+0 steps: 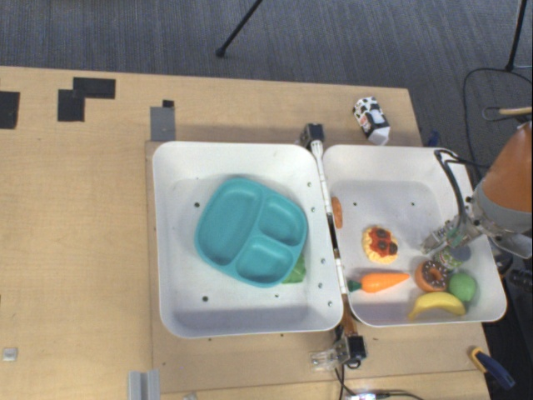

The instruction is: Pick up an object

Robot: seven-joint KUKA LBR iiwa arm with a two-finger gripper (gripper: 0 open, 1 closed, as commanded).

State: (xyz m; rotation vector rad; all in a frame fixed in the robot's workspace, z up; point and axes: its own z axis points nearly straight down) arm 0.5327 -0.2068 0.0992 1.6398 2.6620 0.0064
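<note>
1. We see two white bins, the left bin [166, 248] and the right bin [391, 186], on a pale tan wooden bench [75, 248].
2. The divided plate [251, 231] is teal, with a bright green scrap [294, 274] at its lower edge.
3. The carrot [383, 282] is orange with a green tip; the banana [436, 306] is yellow; the round fruit [463, 287] is lime green.
4. The small pizza [379, 243] is yellow with red and dark spots.
5. The milk carton [371, 119] is white with black patches.
6. The arm [508, 182] shows an orange band above grey.

Toy foods — carrot [385, 282], banana [436, 306] — right bin [391, 186]
</note>
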